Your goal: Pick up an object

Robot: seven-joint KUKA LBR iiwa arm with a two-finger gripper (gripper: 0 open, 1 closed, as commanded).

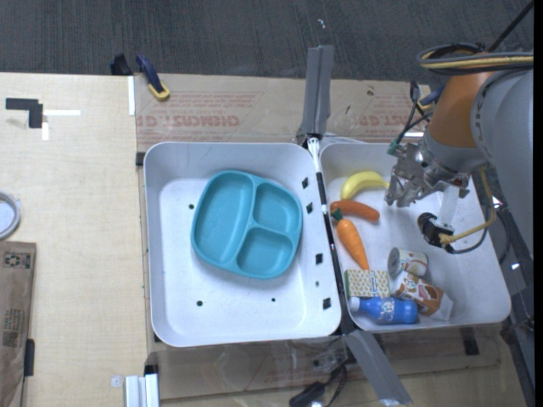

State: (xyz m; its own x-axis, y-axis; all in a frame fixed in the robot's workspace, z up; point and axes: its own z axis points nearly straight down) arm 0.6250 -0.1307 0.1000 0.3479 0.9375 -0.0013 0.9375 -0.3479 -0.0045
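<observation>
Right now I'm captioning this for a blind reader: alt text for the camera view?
The gripper hovers in the right bin beside a banana, two carrots, a can and a bottle. The left bin holds a blue plate.

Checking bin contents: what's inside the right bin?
Right bin holds a banana, two carrots, a blue bottle, a can and a carton. The gripper covers the floor beneath it.
</observation>
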